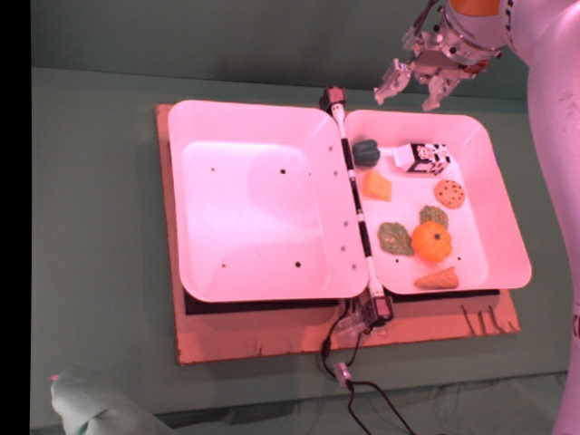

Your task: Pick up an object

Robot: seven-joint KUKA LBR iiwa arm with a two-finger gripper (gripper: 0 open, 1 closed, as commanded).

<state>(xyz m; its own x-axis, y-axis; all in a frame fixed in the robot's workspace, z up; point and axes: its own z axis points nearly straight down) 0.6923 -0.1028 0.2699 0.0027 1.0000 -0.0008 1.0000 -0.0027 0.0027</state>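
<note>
The gripper (pixel 412 87) hangs above the far rim of the right bin (pixel 507 243), its fingers (pixel 392 81) spread apart and grasping nothing, with the grey arm (pixel 544 80) and its orange band rising toward the upper right. All candidate objects lie in the right bin, while the left bin (pixel 258 198) sits beside it on the tabletop (pixel 100 225), the two separated by a black-and-white striped bar (pixel 353 202). Nearest the gripper are a small black-and-white milk carton (pixel 424 159) near the far wall and a dark green pepper-like toy (pixel 366 152) close to the divider. Further toward the camera lie an orange wedge (pixel 378 185), a round cookie (pixel 449 193), two green leafy pieces (pixel 395 236), an orange pumpkin (pixel 431 241) and a flat triangular chip (pixel 437 280). These look like small plastic play foods, so probably light and stiff, with smooth surfaces that may slip. The carton seems the easiest take: its flat parallel sides suit a pinch across the narrow body. The pumpkin is round and could roll out of a loose grip; the cookie and chip lie flat and offer little edge
</note>
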